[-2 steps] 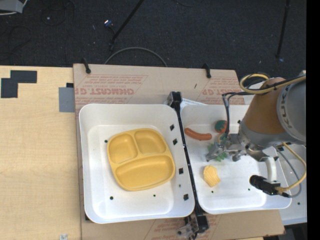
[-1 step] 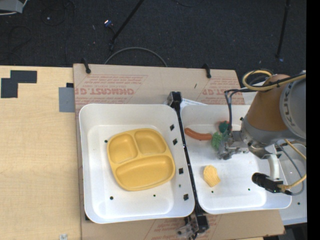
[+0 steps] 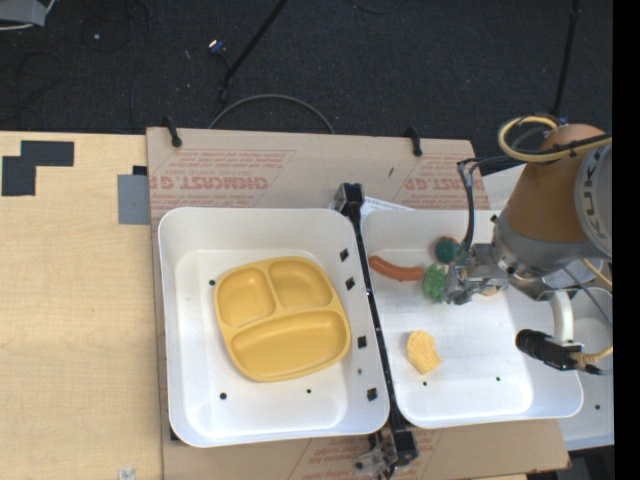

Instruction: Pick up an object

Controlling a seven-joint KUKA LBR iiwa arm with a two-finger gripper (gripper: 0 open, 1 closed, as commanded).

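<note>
Camera view: we see the gripper (image 3: 458,286) low in the right bin (image 3: 500,408), at a green object (image 3: 436,282); we cannot tell its grip. An orange sausage-shaped piece (image 3: 397,268) lies just left, a yellow chunk (image 3: 423,352) nearer us. The left bin (image 3: 190,388) holds a yellow divided tray (image 3: 282,318).

Red print was noted on the cardboard sheet (image 3: 250,168) lying under the two bins, along its far edge. The lettering stood upside down to the camera and was read only in part, roughly as "CHEMCOST". A second red patch, farther right on the same sheet, could not be read.
</note>
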